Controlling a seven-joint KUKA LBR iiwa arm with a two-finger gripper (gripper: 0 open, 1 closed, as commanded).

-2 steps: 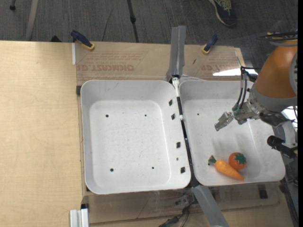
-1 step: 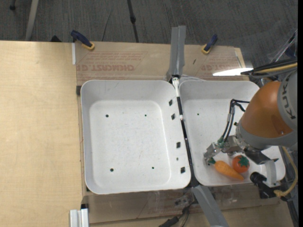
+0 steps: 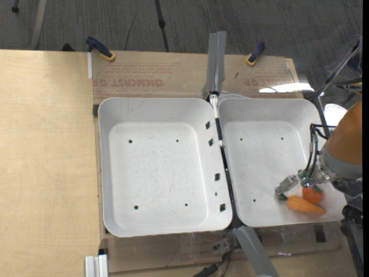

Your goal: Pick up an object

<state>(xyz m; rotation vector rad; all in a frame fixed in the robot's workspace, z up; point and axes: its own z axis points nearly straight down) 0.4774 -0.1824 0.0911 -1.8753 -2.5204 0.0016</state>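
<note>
Two bins sit side by side on the surface (image 3: 46,154); in the right bin's (image 3: 259,126) near right corner lie a carrot (image 3: 305,206) and a tomato (image 3: 312,194) just behind it, touching

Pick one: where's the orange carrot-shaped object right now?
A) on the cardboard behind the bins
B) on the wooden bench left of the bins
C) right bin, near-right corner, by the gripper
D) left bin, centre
C: the orange carrot-shaped object lies in the right bin at its near-right corner, just below the gripper and next to a small red object.
</note>
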